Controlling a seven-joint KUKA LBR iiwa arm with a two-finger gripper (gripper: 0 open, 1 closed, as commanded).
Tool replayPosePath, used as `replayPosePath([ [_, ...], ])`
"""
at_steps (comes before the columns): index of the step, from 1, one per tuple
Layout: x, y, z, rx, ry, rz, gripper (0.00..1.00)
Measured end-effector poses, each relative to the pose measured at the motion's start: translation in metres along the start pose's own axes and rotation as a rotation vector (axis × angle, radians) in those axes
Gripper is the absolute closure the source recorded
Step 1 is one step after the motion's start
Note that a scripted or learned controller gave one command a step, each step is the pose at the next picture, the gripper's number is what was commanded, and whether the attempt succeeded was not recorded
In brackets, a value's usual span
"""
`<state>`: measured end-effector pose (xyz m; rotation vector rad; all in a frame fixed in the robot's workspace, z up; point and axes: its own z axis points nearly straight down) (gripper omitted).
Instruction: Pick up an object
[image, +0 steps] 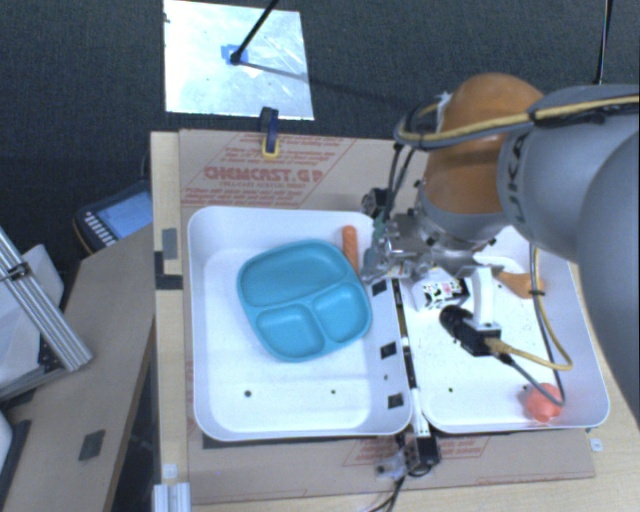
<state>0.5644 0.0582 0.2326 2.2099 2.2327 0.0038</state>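
Carrot-looking orange stick (349, 244) is your nearest pick: it's in the left bin (215, 400), by the far right corner, long axis running away from you, just beside the blue divided plate (300, 300). Your gripper (385, 255) sits right next to it over the divider between bins; can't tell how it's set. Right bin (585, 390) has an orange ball (541, 402) at its near right corner

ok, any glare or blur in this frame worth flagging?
Camera view: the foil sheet at top glares; the arm is close and soft-focused, hiding part of the right bin; the blue tray and left bin are evenly lit and sharp.
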Motion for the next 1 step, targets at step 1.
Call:
replayPosePath([
  [1,0.0521,-0.0076,0.0176,0.003,0.000,0.001,1.00],
])
